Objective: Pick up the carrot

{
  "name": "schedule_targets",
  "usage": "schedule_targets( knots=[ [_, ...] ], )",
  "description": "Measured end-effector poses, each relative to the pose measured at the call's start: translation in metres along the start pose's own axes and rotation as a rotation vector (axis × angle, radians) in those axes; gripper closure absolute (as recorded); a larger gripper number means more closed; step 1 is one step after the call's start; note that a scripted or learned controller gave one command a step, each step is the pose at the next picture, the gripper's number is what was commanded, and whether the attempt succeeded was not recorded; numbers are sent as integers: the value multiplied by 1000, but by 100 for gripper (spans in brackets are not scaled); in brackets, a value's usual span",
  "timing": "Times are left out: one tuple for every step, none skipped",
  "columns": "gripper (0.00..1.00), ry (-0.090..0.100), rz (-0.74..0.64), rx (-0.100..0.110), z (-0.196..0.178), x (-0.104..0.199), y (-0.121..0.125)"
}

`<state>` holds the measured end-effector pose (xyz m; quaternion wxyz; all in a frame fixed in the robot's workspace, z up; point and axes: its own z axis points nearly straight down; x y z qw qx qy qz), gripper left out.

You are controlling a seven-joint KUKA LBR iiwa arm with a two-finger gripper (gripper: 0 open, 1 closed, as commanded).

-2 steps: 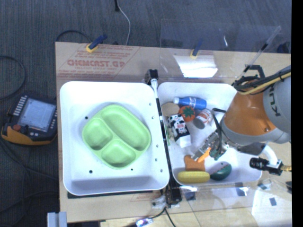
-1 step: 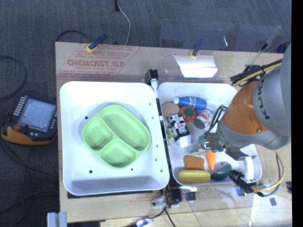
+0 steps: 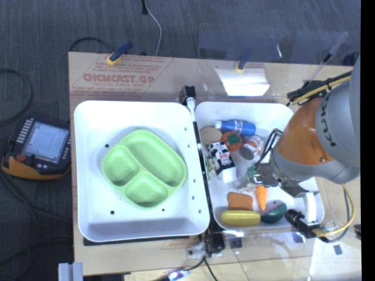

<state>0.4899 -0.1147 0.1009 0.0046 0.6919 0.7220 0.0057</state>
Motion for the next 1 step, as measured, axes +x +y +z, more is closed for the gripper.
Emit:
schedule_targets(
  knots=[
    [100,-8,331,16,-102,-4,12]
  ],
)
